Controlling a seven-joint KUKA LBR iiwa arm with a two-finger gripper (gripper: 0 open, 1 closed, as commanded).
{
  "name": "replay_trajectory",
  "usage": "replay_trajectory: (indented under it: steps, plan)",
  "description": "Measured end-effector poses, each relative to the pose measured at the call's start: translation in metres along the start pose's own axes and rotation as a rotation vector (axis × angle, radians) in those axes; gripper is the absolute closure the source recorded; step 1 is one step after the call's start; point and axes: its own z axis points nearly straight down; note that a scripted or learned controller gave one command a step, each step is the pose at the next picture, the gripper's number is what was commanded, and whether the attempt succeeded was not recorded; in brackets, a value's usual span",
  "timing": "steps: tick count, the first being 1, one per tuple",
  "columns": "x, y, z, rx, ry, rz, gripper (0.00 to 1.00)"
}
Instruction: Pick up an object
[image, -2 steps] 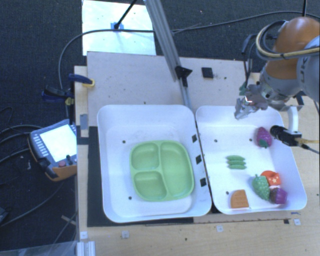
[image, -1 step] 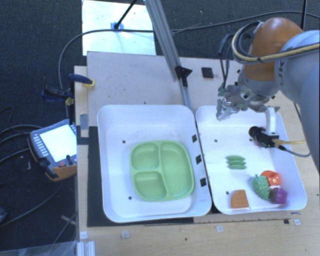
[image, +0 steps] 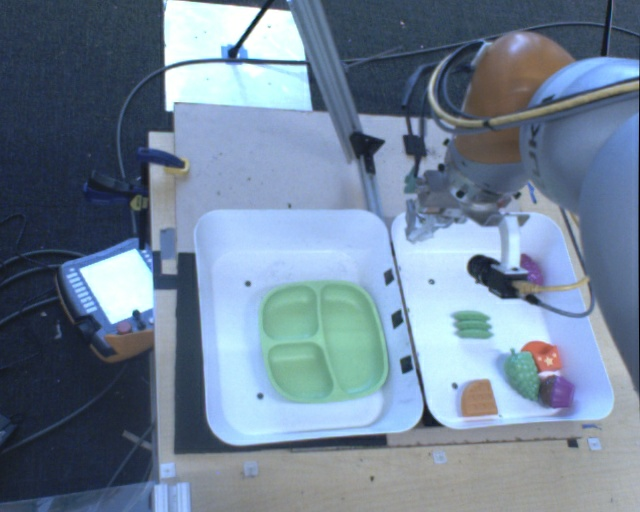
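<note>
The gripper (image: 425, 222) hangs over the far left corner of the right bin (image: 440, 300), close to the divide between the two bins. From where I stand I can't tell how it is set, and I see nothing in it.

Everything worth picking lies elsewhere in that same bin. The green pea pod (image: 472, 323) sits near the bin's middle. The orange block (image: 479, 399) is by the near wall. A cluster of toy food, the green grapes (image: 521, 374), the tomato (image: 541, 354) and a purple piece (image: 556, 391), is bunched in the near right corner, all touching or nearly so. Another purple thing (image: 530, 268) peeks out beside the black fitting (image: 492, 274) on the arm.

My worry is that a descent from this spot would meet bare floor, or the bin's wall, since no object lies under the tool. If it goes for the cluster instead, the pieces sit so tight together that the tool might nudge one aside or catch two at once. The pea pod looks low and flat, so it may be hard to get under.

The arm's bulk covers the bin's far right corner, and whatever lies there is hidden. That far purple thing is half covered and I can't name it. The left bin (image: 230, 330) holds a green tray (image: 322, 340).
</note>
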Motion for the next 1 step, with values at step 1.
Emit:
replay_trajectory:
  steps: [1]
  plan:
    - [0.0448, -0.0028, -0.0058, 0.000, 0.000, 0.000, 1.00]
